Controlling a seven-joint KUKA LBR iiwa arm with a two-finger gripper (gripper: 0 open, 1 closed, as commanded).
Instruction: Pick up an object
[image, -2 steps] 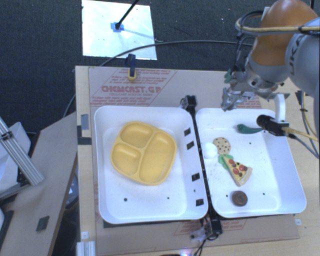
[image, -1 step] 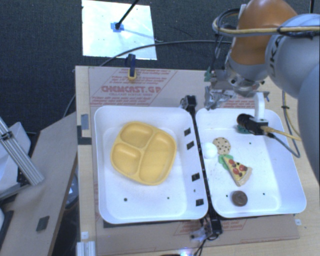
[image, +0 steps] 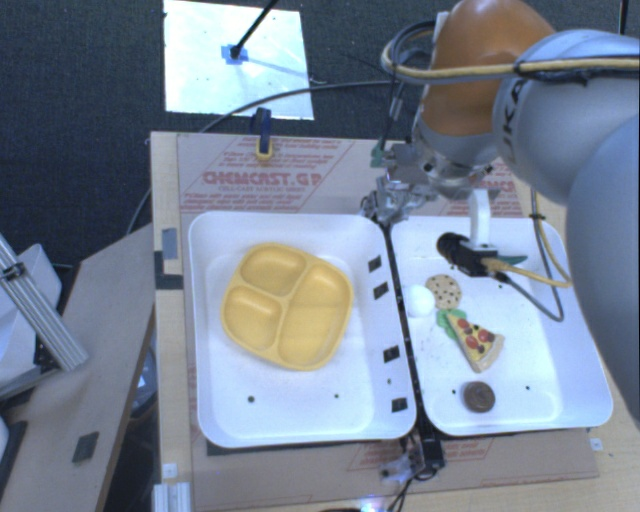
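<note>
Objects for picking lie in both shallow white bins on the counter (image: 170, 300), and none is off the bin floor yet, so by my reading the task is at its start. The largest is a yellow plastic plate with three compartments (image: 287, 305), lying flat at the middle of the left white bin (image: 300, 425). The rest sit in the right white bin (image: 560, 380). A toy pizza slice with red and green toppings (image: 475, 340) lies just toward 8 o'clock of that bin's centre. A round tan cookie with dark chips (image: 443, 291) lies at 10 o'clock, touching or nearly touching the slice's crust end. A dark brown round disc (image: 479, 397) sits apart at 7 o'clock near the front wall. The smallest, a white rounded piece (image: 420, 300), is at 9 o'clock, just beside the cookie and close to the wall between the bins. The grey arm with its orange band (image: 570, 110) comes in from 2 o'clock, and the end effector (image: 388, 205) hangs over the far end of that dividing wall, at 11 o'clock of the right bin. It is well apart from every object and grips nothing. Whether it is apart or together I cannot tell. Choosing a target, descending, closing and lifting all appear to remain.
</note>
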